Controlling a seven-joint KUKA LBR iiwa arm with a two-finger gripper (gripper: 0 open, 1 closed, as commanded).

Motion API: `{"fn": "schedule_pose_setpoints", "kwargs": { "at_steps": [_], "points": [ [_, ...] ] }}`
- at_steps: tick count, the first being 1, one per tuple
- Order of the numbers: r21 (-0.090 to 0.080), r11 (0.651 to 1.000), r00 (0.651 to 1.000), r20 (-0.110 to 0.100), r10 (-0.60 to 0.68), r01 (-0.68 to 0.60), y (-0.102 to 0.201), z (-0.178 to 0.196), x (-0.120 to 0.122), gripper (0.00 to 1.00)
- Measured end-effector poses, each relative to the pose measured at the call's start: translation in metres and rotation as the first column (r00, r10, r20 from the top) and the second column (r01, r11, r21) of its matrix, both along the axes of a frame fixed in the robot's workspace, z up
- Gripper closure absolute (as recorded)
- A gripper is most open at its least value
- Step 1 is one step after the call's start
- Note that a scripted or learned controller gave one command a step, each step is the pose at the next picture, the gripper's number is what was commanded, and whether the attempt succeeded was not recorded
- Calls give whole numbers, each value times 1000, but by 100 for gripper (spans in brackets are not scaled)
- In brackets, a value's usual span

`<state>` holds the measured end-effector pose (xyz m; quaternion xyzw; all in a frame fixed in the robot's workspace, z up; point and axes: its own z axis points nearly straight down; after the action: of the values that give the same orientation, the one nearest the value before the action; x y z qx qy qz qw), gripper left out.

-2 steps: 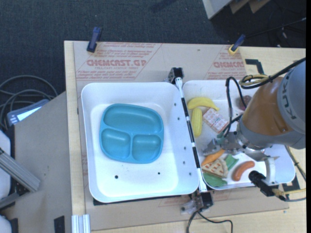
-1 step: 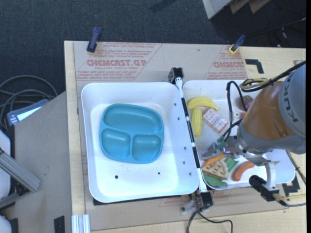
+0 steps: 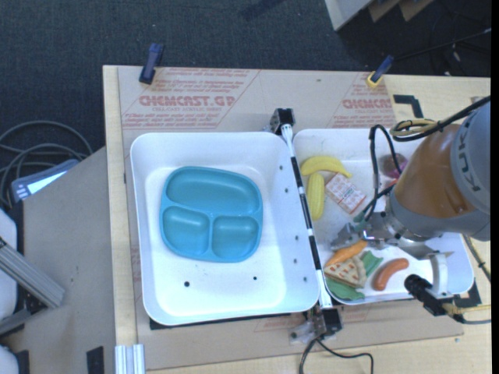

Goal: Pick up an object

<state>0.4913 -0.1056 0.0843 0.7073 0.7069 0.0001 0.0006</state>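
Camera view looks down on a worktop (image 3: 195, 104) carrying two white bins. The left bin (image 3: 148, 209), centre-left of the frame, holds a blue divided tray (image 3: 210, 213). The right bin (image 3: 343, 142) holds small toy foods: a yellow banana (image 3: 318, 179) near its upper left, a patterned packet (image 3: 345, 193) just beside it, and lower down a carrot (image 3: 347, 251), a sandwich wedge (image 3: 345, 271), a green piece (image 3: 369, 262) and a red sausage (image 3: 390, 273). The arm (image 3: 437, 181) reaches in from the right, and the gripper (image 3: 365, 236) sits low over the carrot; whether its fingers are open or closed I cannot tell. These pieces look like light, stiff, smooth plastic, so they may slip. The carrot seems best taken across its narrow middle, clear of the sandwich wedge touching it.
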Motion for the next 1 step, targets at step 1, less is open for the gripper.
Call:
{"fn": "schedule_pose_setpoints", "kwargs": {
  "at_steps": [1],
  "points": [
    [0, 1000, 1000, 1, 0, 0, 0, 10, 0, 100]
  ]
}}
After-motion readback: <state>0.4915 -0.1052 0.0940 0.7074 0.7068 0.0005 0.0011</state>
